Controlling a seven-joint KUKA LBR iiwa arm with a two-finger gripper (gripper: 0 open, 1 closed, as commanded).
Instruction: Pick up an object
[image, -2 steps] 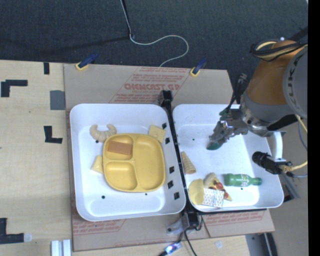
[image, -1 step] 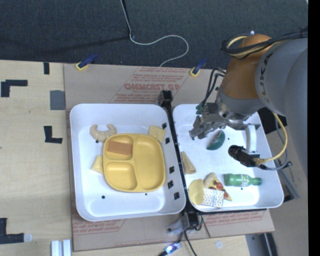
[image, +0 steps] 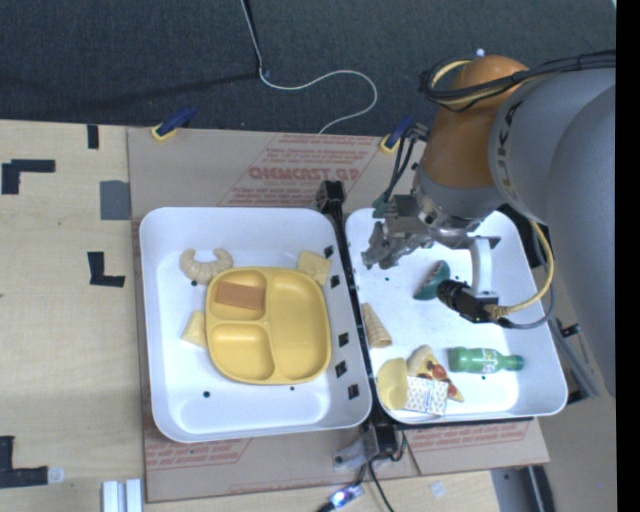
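My gripper (image: 385, 250) hangs over the upper left part of the right bin (image: 540, 400), near the divider between the bins. Nothing shows between its fingers. Below it on the bin floor lies a tan cone-shaped piece (image: 375, 325). A teal toy (image: 434, 280) lies to the gripper's right. A green bottle (image: 483, 360) lies on its side near the front right. A pizza slice toy (image: 432, 368) and a small white packet (image: 428, 397) rest by a yellow round piece (image: 392, 382) at the front.
The left bin (image: 160, 300) holds a yellow divided plate (image: 270, 325) with a brown slab (image: 240, 294) in one compartment, a tan curved piece (image: 205, 265) and yellow wedges (image: 313, 265) beside it. A black cable (image: 500, 310) loops over the right bin.
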